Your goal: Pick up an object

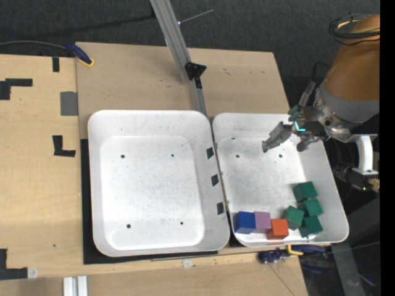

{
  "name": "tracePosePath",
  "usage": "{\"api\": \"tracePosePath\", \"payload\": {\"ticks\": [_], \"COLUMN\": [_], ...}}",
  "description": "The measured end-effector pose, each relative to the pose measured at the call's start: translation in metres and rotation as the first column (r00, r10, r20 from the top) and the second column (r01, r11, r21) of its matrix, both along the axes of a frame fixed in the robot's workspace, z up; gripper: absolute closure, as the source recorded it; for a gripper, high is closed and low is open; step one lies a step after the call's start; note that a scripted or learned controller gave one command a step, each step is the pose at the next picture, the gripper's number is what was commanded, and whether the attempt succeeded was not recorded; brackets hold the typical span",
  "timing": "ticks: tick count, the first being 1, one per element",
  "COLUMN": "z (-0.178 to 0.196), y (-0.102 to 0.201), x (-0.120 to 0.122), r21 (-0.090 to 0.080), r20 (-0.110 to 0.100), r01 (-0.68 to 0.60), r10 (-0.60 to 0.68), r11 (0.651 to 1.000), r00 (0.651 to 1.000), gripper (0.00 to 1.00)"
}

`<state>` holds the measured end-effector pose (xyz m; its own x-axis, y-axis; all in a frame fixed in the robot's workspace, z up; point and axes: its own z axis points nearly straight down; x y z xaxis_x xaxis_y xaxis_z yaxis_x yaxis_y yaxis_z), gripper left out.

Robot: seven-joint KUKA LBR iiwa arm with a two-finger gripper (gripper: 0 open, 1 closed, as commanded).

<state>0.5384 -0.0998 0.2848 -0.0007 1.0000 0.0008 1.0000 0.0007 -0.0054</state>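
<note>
At the right bin's (pixel 321 165) five o'clock corner: blocks, clustered. Gripper (pixel 287 137) at one o'clock, spread, grasping nothing. I'd target the outlying blue block (pixel 245 221), descending squarely.

This is a robotics lab or test cell. A plywood surface (pixel 148 73) marked with black tape carries two shallow white bins (pixel 99 128) side by side. An aluminium rail (pixel 170 26) slants in from twelve o'clock, an industrial arm (pixel 352 79) reaches in from three o'clock, and small coloured blocks (pixel 281 217) sit at five o'clock.
</note>
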Motion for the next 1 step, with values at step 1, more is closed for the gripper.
{"api": "tracePosePath", "payload": {"ticks": [1], "z": [0.0022], "y": [-0.0001], "x": [0.0007], "r21": [-0.001], "r20": [0.004], "r01": [-0.001], "r10": [0.001], "r11": [1.000], "r00": [1.000], "gripper": [0.00]}}
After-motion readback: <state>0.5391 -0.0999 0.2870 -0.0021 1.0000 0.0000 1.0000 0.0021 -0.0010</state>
